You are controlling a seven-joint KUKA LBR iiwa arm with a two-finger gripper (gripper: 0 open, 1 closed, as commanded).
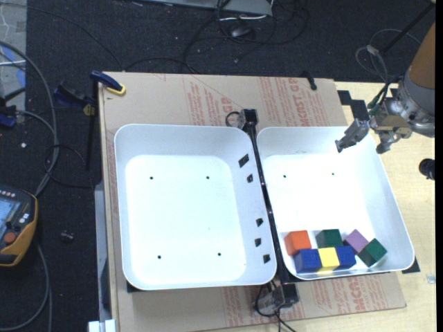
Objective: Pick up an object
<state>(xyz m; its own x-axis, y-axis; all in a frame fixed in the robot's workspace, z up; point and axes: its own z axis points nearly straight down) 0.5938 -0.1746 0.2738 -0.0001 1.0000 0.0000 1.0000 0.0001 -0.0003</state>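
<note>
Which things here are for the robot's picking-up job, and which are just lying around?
For the job:
gripper, open
orange block
blue block
yellow block
purple block
green block
right bin

Just lying about:
left bin
blue clamp
yellow meter
cables
</note>
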